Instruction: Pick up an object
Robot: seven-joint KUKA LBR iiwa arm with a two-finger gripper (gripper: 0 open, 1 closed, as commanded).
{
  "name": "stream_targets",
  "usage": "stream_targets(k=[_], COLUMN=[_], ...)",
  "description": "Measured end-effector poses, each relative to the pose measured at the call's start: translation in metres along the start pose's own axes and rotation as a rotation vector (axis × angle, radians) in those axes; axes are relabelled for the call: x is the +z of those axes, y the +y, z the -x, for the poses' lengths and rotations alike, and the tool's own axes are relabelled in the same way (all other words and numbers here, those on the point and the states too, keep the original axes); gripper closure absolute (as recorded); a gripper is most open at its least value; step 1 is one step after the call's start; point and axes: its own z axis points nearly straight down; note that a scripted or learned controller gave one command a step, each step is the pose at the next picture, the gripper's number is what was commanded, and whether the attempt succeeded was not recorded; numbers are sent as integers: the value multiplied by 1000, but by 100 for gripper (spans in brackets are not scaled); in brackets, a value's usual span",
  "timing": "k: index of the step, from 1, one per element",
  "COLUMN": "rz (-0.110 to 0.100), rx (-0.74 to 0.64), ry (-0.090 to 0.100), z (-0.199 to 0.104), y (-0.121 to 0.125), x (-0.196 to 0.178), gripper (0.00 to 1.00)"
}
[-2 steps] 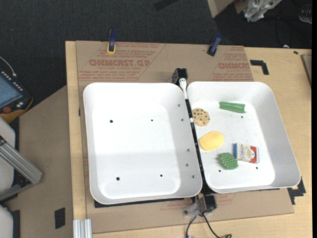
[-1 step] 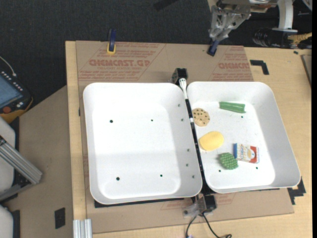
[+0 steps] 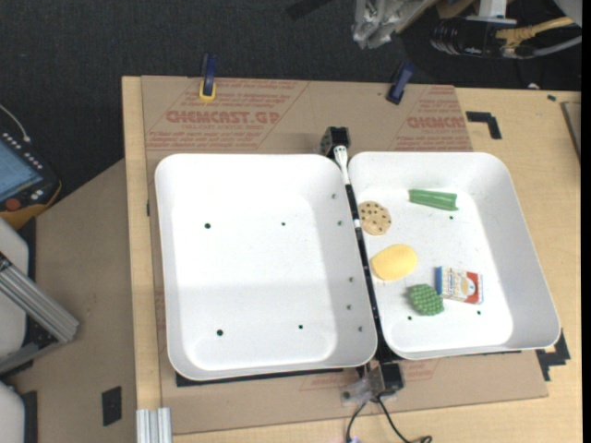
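Gripper (image 3: 379, 18): at the top of the frame, above the bench, well apart from both bins; jaw state cannot be told.
Right bin (image 3: 517, 247): holds a cookie (image 3: 374, 217), yellow lemon (image 3: 394, 262), green stick (image 3: 432, 198), green round object (image 3: 426, 299), small carton (image 3: 459, 285).
Left bin (image 3: 249, 266): beside it, touching.

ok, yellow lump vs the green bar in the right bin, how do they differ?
Colour: the yellow lump is yellow, the green bar green. Shape: the lump is rounded and oval, the bar long and slim. Place: the lump lies near the divider beside the cookie, the bar nearer the far rim. Both lie loose in the right bin.
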Motion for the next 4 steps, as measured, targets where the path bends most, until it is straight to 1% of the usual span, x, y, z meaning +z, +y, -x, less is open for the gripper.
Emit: stream_targets(k=[1,2,3,4], rz=[-1,-14,1,-1], rx=[0,3,5,6], ry=[1,-3,1,-1], z=[-68,-116,-128,-127], y=[0,0,-7,-1], x=[-30,38,-23,-47], gripper=[100,100,100,100])
